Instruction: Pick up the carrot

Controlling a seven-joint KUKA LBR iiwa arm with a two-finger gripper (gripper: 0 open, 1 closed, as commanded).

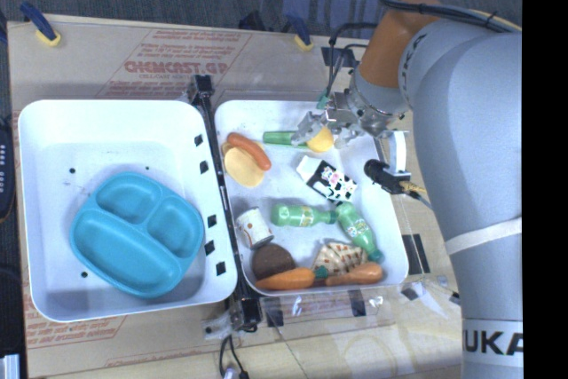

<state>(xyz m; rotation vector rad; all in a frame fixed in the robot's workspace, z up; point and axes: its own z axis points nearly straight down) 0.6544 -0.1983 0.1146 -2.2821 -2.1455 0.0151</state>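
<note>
The carrot [357,273] lies flat along the near wall of the right bin [395,231]. It is orange, with a green tuft at its left end. A second orange piece [284,280] lies just to its left. My gripper [325,125] hangs at the far side of the same bin, right above a small yellow item [321,140]. It is well away from the carrot.
The right bin also holds a hot dog in a bun [246,157], a cow-patterned carton [328,180], two green bottles [302,215] [357,228], a can [254,228], a brown ball [272,260] and a cracker [339,256]. A blue divided plate [138,231] lies in the left bin [53,124].
</note>
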